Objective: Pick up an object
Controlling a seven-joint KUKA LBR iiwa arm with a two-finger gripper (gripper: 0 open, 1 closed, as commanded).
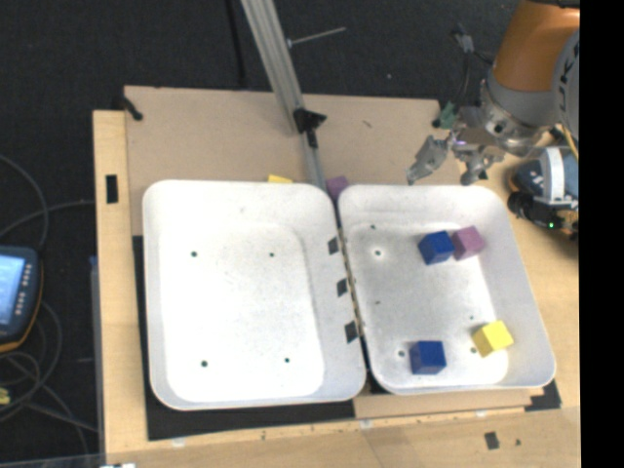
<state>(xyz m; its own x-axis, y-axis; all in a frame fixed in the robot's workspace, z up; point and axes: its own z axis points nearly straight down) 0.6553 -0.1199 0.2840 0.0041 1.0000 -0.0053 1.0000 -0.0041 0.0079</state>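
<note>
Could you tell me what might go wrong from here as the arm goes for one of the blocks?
1. The upper blue block and the purple block touch, so fingers closing on one may well shove the other or catch both.
2. The yellow block lies near the right bin's sloping wall, which could block a finger.
3. The gripper sits open above the bin's far rim, holding nothing; a low approach might clip that rim.

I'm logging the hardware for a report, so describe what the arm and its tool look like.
The arm is a thick, rounded body with a broad orange band over a grey wrist section. Below it sits a metallic grey tool with two slim pale fingers. Thin dark cables run beside the wrist, and a small green part sits on the tool's mount.
</note>
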